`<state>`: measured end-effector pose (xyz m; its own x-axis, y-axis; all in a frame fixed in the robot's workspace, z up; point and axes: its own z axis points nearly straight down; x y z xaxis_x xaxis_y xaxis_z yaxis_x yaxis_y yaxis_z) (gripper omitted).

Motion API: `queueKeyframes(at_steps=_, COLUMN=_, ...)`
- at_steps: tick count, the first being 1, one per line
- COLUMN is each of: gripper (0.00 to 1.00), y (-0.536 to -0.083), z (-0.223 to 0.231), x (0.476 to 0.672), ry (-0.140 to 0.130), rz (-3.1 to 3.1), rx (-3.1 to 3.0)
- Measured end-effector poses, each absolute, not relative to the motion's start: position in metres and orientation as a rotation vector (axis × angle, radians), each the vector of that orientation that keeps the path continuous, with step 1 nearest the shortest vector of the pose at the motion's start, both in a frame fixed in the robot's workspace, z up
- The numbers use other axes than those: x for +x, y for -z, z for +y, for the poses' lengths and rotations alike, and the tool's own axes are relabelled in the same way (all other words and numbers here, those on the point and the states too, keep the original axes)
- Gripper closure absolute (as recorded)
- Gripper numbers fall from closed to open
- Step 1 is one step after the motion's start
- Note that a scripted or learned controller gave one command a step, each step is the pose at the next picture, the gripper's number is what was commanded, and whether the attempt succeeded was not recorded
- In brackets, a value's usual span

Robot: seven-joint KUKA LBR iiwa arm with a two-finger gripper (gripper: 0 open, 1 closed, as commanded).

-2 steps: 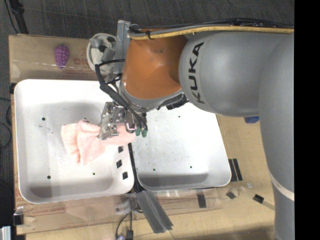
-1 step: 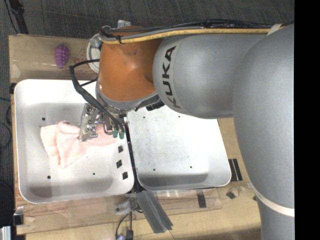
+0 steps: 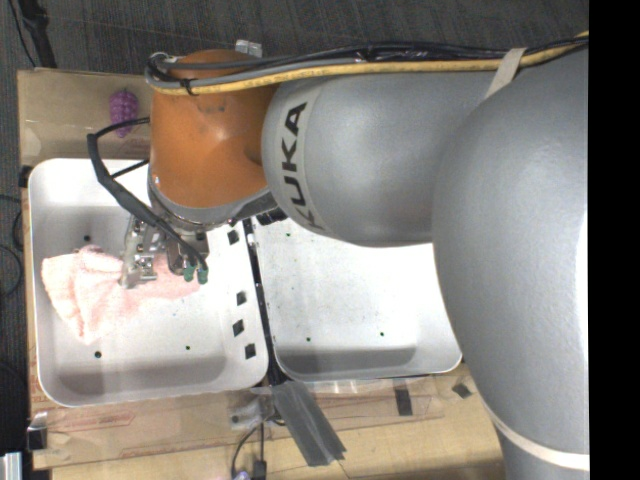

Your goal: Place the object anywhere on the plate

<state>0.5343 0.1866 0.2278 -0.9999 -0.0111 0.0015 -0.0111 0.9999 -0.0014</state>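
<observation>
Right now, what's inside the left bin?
A crumpled pink cloth lies on the left bin floor, with the hand over its right edge. The arm covers the bin's upper right corner, so that part can't be checked.

Pale pink cloth (image 3: 85, 288), white bins (image 3: 60, 183), orange-banded grey arm (image 3: 400, 158).

A dark grey carpeted floor (image 3: 300, 8) runs across the scene from ten to two o'clock, with black cables (image 3: 28, 13) trailing at ten. The worktop (image 3: 70, 98) is pale brown board, showing along the nine o'clock edge and again at six, where metal brackets (image 3: 310, 423) and a wire (image 3: 245, 453) sit. Light is even and soft, with mild shadows under the bin walls.
</observation>
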Motion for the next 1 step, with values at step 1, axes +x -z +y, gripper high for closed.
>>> queueKeyframes(at_steps=1, gripper=0.0, y=-0.228, z=0.1864, x=0.5344, ry=-0.002, rz=-3.14, rx=0.017)
